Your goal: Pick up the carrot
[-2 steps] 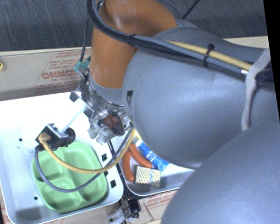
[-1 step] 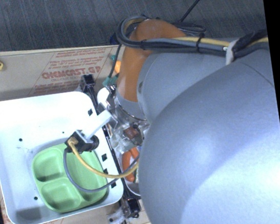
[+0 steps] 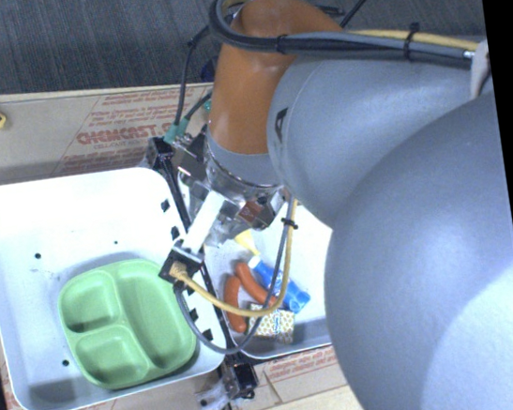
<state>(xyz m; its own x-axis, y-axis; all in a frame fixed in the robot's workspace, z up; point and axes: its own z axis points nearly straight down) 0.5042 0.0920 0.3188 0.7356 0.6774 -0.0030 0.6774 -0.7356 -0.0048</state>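
While the arm point(image 3: 362, 146) covers most of the right bin point(image 3: 317, 333), the carrot point(image 3: 252, 285) lies in that bin, orange, next to a blue item point(image 3: 282, 286) and a second orange piece point(image 3: 235, 305). Gripper point(image 3: 239, 213) sits just above the carrot; can't tell its opening. Left bin point(image 3: 13, 224) holds a green divided tray point(image 3: 126, 324).

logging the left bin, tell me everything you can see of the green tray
The green tray is a pale green divided plate, plastic by its look, with rounded corners and three compartments: one long, two smaller. It lies flat and slightly turned in the lower part of the left bin, near its right wall. A yellow cable crosses just right of it.
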